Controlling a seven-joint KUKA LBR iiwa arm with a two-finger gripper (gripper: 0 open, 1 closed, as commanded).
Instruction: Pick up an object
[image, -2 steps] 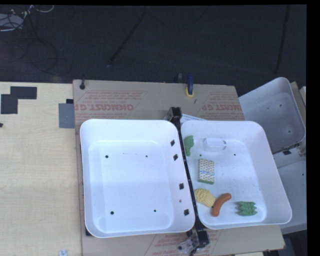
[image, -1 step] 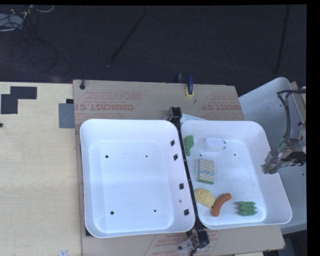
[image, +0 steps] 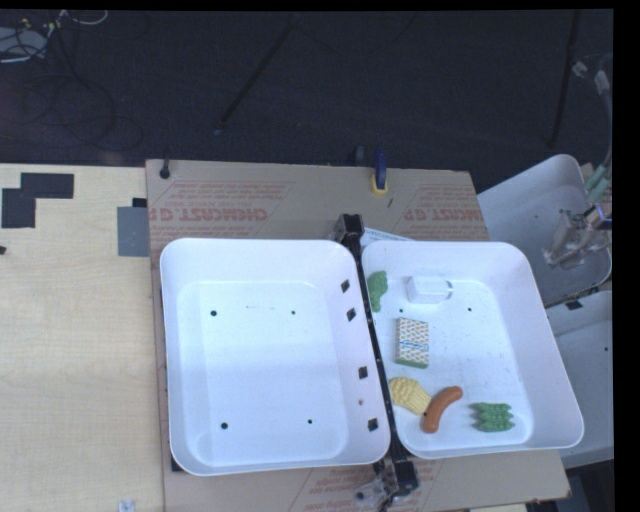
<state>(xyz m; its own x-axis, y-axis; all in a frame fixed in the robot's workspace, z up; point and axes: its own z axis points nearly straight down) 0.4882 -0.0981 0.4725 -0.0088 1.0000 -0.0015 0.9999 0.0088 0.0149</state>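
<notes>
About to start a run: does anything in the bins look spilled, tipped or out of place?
Nothing stands out. The right bin holds six items lying apart or just touching; only the green piece leans against its left wall.

My right bin holds a green piece, a white block, a patterned box, and, toward six o'clock, a yellow piece, sausage and green pods.

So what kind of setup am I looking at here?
Most likely a robot lab's bin-picking bench: two shallow white bins, left bin and right bin, clamped on a cardboard sheet, with toy food like a sausage and a small box.
</notes>
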